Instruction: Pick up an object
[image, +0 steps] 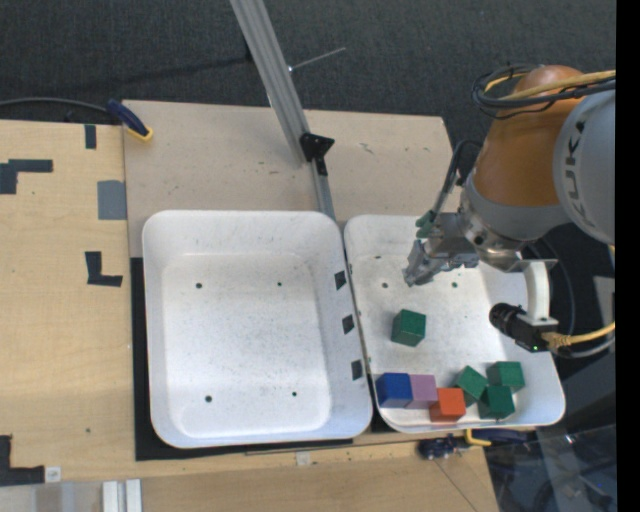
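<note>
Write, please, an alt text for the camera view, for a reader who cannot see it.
A grey and orange robot arm reaches from the right, its claw hanging above the right bin, just beyond a lone green cube. Six more blocks cluster at that bin's near edge: blue, pale purple, orange and three green.

text: letters "KU" run sideways in dark print, the rest cut off by the frame edge; a partial brand mark | on: grey casing of the arm (590, 160), just right of its orange band (520, 140) | elsewhere: the blocks, both bins and the bench carry no print that can be read
</note>
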